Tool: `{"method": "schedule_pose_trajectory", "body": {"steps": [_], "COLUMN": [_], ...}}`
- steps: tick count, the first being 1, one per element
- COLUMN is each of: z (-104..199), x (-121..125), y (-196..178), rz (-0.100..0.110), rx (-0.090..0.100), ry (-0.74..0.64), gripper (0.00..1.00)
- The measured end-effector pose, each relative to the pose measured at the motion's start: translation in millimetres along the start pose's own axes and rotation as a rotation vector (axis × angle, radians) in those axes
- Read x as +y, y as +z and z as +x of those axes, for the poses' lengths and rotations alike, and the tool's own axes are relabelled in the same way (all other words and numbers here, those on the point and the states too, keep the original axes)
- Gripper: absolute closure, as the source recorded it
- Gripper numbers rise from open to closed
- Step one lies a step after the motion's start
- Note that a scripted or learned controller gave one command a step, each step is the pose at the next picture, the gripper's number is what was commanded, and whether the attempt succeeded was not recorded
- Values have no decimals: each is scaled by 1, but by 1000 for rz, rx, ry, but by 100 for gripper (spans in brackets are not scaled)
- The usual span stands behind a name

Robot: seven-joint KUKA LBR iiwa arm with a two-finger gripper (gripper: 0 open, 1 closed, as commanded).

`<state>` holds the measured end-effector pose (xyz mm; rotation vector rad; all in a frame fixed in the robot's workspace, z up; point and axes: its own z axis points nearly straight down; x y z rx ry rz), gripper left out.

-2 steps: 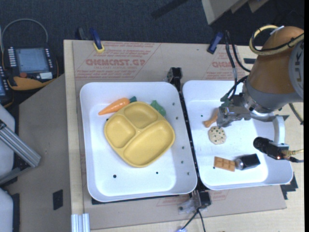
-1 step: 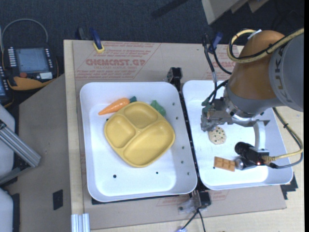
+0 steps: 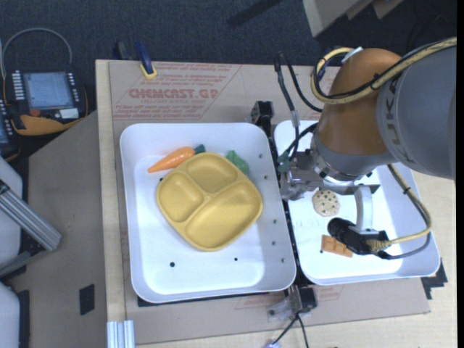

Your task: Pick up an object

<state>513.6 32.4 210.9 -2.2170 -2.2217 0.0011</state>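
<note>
My gripper (image 3: 293, 182) hangs low over the left edge of the right bin (image 3: 413, 256), with the grey arm and its orange band covering most of it from above. A round speckled cookie (image 3: 325, 202) lies in that bin just right of the gripper. An orange wedge (image 3: 334, 247) rests nearer the front of the same bin. In the left bin (image 3: 138, 194) a yellow divided plate (image 3: 209, 201) lies in the middle. An orange carrot (image 3: 171, 159) and a green item (image 3: 238, 161) sit behind the plate.
The raised rims of the two bins meet right beside the gripper. A cardboard sheet (image 3: 181, 85) lies under the bins, and black cables (image 3: 286, 93) run along the back of the right bin.
</note>
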Motion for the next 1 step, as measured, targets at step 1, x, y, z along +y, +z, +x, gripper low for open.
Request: {"method": "schedule_pose_trajectory", "body": {"steps": [1], "z": [51], "x": [5], "y": [-16], "rz": [-5], "rx": [0], "ry": [-3], "gripper": [100]}}
